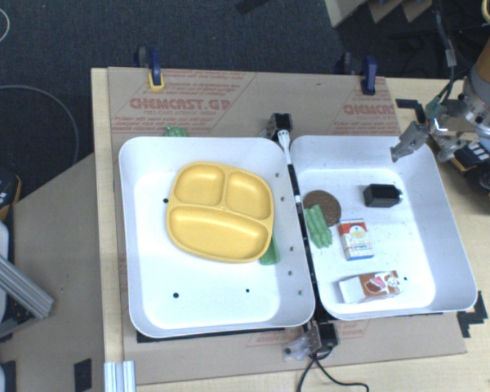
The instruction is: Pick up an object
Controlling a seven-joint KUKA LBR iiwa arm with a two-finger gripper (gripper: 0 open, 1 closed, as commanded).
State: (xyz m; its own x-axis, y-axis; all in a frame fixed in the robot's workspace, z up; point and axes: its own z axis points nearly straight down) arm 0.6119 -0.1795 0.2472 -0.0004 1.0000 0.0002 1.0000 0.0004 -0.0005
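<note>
Here the gripper [412, 142] hangs at the right bin's [449, 243] far corner — whether spread or pressed together, I cannot tell.

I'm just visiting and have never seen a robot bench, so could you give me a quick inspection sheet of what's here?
Surface: board bearing left bin and right bin.
Job's things: in the right bin, black block, brown disc, green piece, small carton, flat packet.
Clutter: yellow divided plate in the left bin.
Grippers: gripper above the right bin's far corner, holding nothing.
Cables: black cable at the near edge.
Surroundings: dark carpet; two blue clamps.
</note>
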